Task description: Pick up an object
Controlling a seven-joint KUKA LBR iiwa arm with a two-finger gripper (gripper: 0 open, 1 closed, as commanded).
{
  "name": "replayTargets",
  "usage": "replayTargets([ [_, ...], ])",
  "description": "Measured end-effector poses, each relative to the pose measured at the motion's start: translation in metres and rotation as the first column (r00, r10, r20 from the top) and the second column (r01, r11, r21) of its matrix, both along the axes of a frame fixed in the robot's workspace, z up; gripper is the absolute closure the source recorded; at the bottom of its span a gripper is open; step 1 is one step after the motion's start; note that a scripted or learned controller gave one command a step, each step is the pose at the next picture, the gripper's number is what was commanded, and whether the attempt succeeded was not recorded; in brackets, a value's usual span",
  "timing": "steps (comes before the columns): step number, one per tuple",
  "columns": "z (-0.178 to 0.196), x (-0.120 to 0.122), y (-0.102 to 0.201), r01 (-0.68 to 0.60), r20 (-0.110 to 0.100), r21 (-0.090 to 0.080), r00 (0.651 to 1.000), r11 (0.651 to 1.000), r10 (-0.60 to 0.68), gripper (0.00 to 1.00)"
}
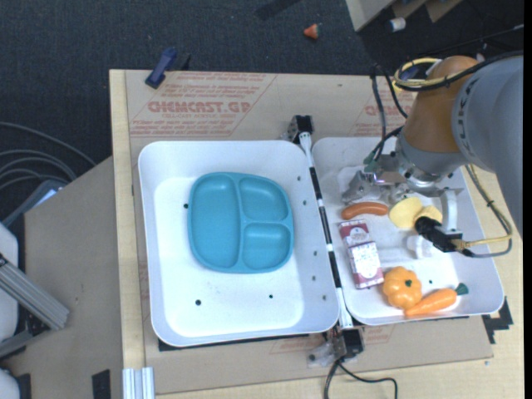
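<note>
**Arm over right bin, grip state unreadable**

Right bin [490, 293] holds the candidate objects. Sausage [364, 209] lies near the bin's centre-left, just beside a pale yellow piece [405, 213] to its right. Below the sausage: small carton [363, 254], lengthwise along the divider side. Orange pepper [402, 286] sits near the front edge, touching the carrot [432, 302] to its right.

Gripper [391, 181] is low over the bin's rear half, just above the sausage. Whether it is released or clenched: cannot tell; nothing seen grasped.

Left bin [158, 223] carries a teal divided plate [241, 222], well apart from the arm.
</note>
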State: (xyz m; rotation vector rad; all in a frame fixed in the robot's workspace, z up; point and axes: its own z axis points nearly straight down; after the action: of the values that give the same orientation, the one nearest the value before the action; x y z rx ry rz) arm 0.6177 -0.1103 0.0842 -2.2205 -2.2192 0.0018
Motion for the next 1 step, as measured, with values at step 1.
replayTargets([
  [1, 0.0009, 0.0491, 0.0182, -0.001, 0.003, 0.000, 1.000, 1.000, 0.001, 0.00],
])
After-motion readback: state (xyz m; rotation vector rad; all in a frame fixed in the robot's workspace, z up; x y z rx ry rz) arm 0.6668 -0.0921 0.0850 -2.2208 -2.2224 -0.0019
